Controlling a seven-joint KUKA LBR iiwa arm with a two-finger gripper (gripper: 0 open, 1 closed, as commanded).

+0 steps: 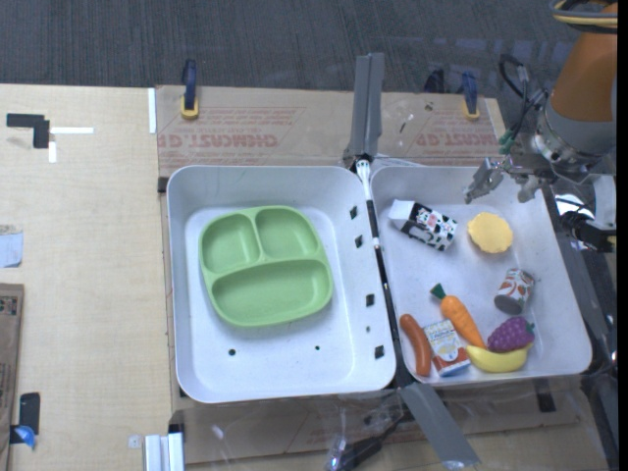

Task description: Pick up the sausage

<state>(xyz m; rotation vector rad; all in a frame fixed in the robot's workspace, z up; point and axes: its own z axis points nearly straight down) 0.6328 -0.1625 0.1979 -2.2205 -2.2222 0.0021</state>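
We find the sausage (415, 343) at the front left of the right bin (564, 253), lying lengthwise against the wall, with a small carton (446, 348) touching its right side. We should come down along its length, fingers straddling it. Our gripper (505, 178) hangs over the far rim, well apart; its fingers look spread and hold nothing.

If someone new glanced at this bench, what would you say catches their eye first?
Probably the green divided plate, alone in the left bin. Next, the heap of toy food in the right bin: a sausage at the near left corner beside a carrot, banana and grapes. The arm's orange band stands out at top right, with the gripper over that bin's far edge.
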